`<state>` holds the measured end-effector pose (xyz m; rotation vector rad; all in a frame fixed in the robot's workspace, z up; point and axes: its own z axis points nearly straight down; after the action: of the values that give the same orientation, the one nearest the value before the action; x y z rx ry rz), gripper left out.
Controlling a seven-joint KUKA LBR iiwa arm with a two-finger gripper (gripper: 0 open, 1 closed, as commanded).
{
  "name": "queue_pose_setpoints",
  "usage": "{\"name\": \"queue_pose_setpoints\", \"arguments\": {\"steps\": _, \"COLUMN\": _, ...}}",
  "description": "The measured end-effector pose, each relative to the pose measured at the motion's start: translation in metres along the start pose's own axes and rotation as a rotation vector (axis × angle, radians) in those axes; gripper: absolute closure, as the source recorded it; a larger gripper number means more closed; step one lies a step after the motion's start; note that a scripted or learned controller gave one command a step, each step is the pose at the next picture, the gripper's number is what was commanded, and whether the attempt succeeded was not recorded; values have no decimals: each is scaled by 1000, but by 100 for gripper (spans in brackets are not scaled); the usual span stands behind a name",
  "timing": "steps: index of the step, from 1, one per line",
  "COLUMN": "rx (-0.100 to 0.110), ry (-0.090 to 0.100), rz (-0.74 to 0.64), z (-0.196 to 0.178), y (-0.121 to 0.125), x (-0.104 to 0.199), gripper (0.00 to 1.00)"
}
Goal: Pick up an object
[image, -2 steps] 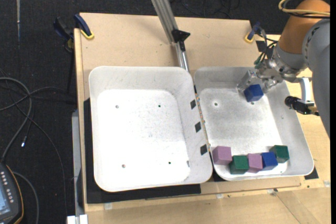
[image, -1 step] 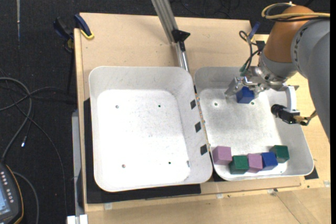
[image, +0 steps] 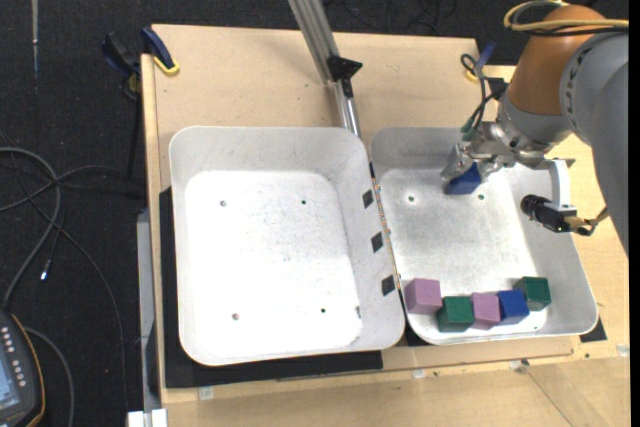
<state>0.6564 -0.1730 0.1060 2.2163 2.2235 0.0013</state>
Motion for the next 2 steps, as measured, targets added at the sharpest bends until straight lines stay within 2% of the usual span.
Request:
{"name": "queue_pose_setpoints", "arguments": {"steps": 1, "rx": 0, "ry": 0, "rz": -2, "z": 9, "y": -28, "x": 48, "gripper": 100}}
{"name": "queue_pose_setpoints", "arguments": {"steps": 2, "rx": -8, "ry": 1, "rz": -4, "z": -95, "y": 6, "x": 98, "gripper": 100}}
